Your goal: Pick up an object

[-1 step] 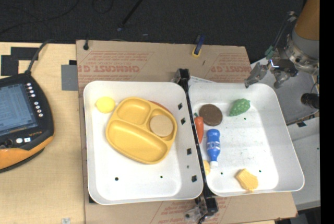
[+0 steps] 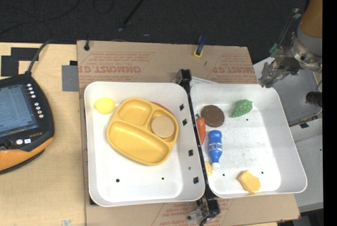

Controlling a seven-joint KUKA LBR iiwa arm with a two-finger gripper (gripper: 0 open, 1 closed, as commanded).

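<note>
The right bin (image 2: pixel 284 130) holds a brown disc (image 2: pixel 212 115), a green leafy piece (image 2: pixel 242 108), a blue bottle (image 2: pixel 214 147), an orange carrot (image 2: pixel 200 129) against the divider, and a yellow-orange chunk (image 2: pixel 249 181) near the front. My gripper (image 2: pixel 267 76) hangs at the bin's far right corner, above and to the right of the green piece, with nothing seen between its fingers. The arm's orange band shows at the top right.
The left bin (image 2: pixel 100 167) carries a yellow sectioned plate (image 2: pixel 138 133) with a tan disc (image 2: pixel 162 126) in it, and a small yellow lemon-like object (image 2: pixel 104 106) at its far left. A tablet pendant (image 2: pixel 21 119) lies on the bench to the left.
</note>
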